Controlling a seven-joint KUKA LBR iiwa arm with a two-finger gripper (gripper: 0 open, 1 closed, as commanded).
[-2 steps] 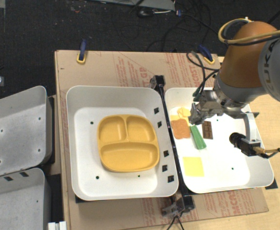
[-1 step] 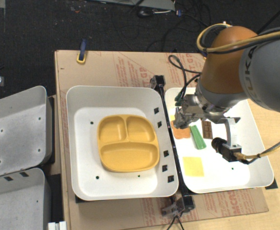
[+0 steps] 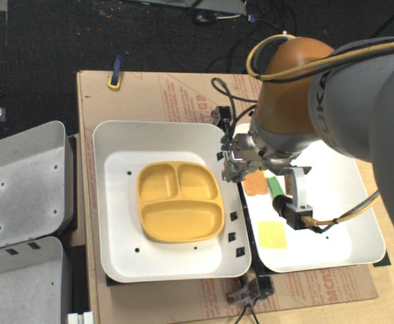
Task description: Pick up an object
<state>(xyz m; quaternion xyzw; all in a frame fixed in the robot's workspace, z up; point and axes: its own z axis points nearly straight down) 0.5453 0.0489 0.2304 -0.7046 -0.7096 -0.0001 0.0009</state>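
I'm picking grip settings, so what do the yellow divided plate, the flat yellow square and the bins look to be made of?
The yellow divided plate looks like moulded plastic: smooth, one colour, soft sheen on rounded ridges. The flat yellow square seems thin and matte, perhaps foam, felt or paper; I can't tell which. The bins look like rigid white plastic or painted metal, with a faintly speckled matte finish.
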